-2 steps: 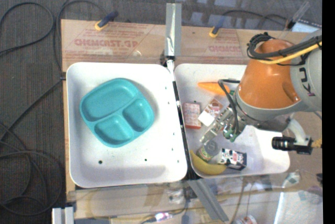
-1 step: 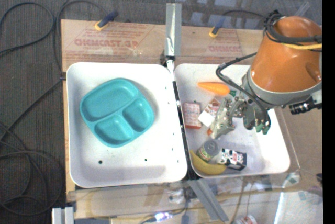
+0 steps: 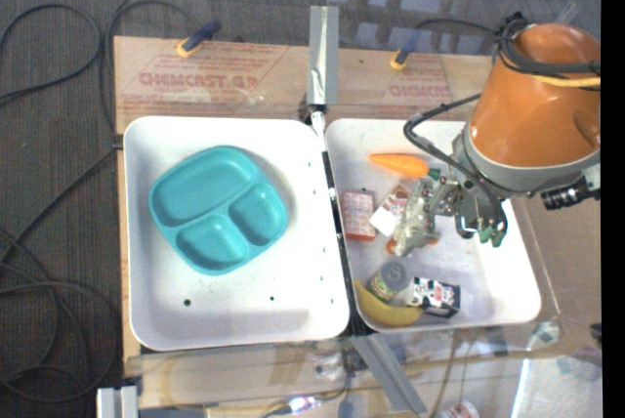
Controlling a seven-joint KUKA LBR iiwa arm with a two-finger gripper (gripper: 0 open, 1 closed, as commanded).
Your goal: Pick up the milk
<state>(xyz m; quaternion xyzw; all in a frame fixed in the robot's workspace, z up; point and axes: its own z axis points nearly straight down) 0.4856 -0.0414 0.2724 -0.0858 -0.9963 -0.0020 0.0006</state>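
the arm's orange band (image 3: 547,94) hangs over the right bin (image 3: 508,294), and the tool (image 3: 420,216) is down among the things there; whether it is released or clenched cannot be told. just beside it, to the left, lies the milk (image 3: 391,209), a small carton with red print, touching or nearly touching the tool. a carrot (image 3: 398,164) lies above it, a pink packet (image 3: 356,214) further left, and a can (image 3: 394,277), a banana (image 3: 389,311) and a black box (image 3: 437,295) sit near the front wall. the left bin (image 3: 156,309) bears a teal tray (image 3: 220,208).
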